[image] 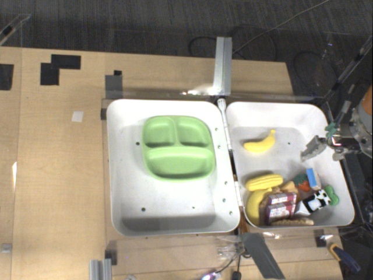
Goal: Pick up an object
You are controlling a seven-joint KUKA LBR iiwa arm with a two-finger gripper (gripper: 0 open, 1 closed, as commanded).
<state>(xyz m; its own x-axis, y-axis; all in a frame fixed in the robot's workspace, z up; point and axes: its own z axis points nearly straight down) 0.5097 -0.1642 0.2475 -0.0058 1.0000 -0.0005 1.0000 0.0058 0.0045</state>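
The right bin [291,116] holds a small yellow banana [259,143] lying alone in its middle. Along its near side lies a pile: a yellow corn-like piece [263,182], a second yellow fruit [254,204], a maroon packet [281,207], a blue piece [312,178], a black-and-white toy [317,202] and a green piece [331,192]. My gripper [325,149] hangs over the bin's right side, above and right of the pile. Its fingers are open, a grey one [310,148] pointing down-left. Nothing is between them.
The left bin [125,174] holds a green divided plate [178,146]. A metal post [223,63] stands behind the seam between the bins. Cables and dark floor lie beyond the bench's far edge.
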